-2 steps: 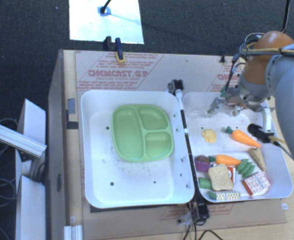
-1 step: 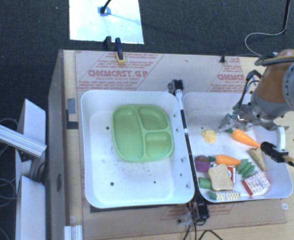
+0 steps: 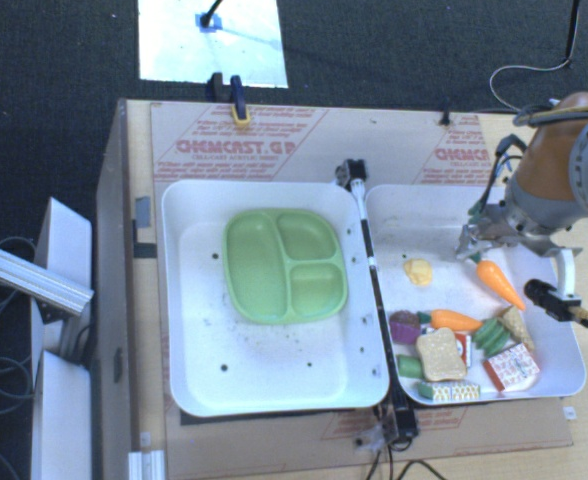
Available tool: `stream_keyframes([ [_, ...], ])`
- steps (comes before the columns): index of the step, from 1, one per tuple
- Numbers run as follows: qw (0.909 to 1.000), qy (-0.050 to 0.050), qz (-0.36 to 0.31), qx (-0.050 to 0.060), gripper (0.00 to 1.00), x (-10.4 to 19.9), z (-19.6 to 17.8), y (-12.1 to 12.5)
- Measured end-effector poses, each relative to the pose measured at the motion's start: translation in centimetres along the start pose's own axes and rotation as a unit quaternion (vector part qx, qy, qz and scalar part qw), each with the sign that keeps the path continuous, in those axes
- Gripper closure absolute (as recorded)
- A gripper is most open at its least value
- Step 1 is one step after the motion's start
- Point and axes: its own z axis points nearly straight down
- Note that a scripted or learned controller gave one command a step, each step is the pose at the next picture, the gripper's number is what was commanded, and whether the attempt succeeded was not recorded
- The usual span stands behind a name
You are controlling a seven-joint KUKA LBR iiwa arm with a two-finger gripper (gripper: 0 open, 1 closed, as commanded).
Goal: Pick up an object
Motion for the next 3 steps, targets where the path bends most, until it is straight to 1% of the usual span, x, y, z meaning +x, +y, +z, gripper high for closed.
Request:
stream_keyframes([
  [1,1.0,0.0,0.0,0.0,1.0,1.0,-7.1,5.5],
  [2,1.0,0.0,0.0,0.001,0.0,1.0,-7.0,5.4],
  [3,1.0,0.001,0.001,0.003,0.0,-3.0,1.3,4.3],
])
